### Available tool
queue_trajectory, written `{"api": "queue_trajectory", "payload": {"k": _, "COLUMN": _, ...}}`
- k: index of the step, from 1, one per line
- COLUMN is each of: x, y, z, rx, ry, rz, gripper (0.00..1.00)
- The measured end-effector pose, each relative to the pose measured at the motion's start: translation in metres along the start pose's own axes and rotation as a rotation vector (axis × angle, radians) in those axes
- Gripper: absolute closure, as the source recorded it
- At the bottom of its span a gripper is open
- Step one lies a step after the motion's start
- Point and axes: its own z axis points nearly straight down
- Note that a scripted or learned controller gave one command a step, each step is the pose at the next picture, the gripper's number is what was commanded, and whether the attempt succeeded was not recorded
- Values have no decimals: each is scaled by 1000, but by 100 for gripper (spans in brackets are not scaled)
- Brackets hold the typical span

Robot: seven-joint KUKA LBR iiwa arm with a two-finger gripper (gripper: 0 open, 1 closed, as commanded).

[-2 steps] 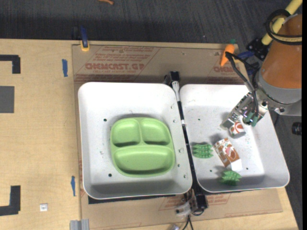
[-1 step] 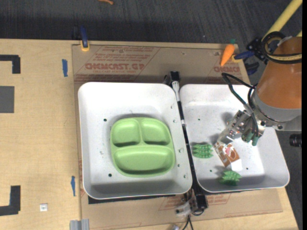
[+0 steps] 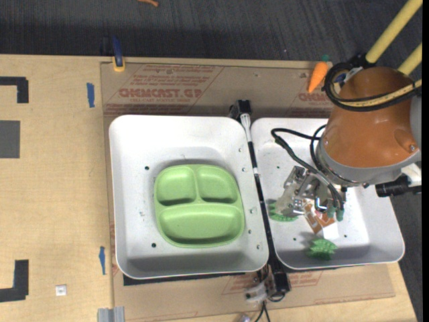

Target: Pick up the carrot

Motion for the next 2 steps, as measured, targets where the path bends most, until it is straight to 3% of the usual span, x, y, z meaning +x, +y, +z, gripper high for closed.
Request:
{"api": "queue_trajectory", "payload": {"k": 1, "x": 13, "y": 45, "z": 47, "rx": 0, "ry": 1, "rz": -188, "gripper": 100}}
{"api": "queue_trajectory", "payload": {"k": 2, "x": -5, "y": 107, "z": 93, "rx": -2, "ry": -4, "rz": -715, "gripper": 100}}
